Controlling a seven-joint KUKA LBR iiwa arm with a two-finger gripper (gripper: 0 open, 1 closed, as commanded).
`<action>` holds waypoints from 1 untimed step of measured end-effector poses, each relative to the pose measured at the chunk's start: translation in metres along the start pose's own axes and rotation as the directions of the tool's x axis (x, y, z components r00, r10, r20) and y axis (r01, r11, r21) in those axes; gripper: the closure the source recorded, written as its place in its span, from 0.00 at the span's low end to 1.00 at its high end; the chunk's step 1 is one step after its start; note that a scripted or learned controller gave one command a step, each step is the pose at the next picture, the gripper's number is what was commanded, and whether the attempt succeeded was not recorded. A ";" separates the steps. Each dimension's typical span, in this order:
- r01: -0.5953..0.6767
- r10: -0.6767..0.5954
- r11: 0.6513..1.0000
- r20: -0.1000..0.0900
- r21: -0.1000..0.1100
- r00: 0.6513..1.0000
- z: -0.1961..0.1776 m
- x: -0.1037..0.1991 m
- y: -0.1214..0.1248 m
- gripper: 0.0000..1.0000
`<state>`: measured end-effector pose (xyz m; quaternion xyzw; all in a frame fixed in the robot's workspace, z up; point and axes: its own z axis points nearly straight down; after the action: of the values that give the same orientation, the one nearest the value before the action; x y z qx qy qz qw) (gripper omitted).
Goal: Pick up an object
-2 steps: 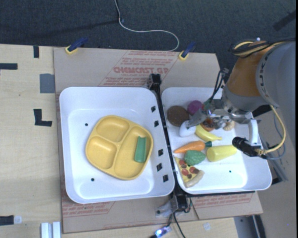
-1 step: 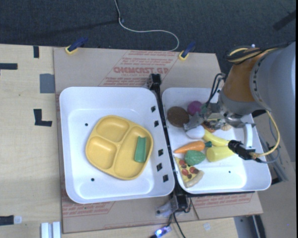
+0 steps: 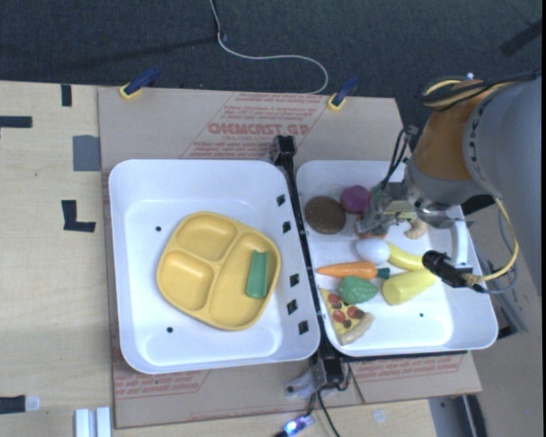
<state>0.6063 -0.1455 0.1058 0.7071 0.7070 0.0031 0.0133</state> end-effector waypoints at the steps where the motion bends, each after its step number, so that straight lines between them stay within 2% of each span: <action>1: 0.001 0.000 1.000 -0.013 0.019 1.000 -0.059 -0.005 -0.005 1.00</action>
<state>0.5996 -0.1496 0.1643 0.7070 0.7072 0.0010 0.0017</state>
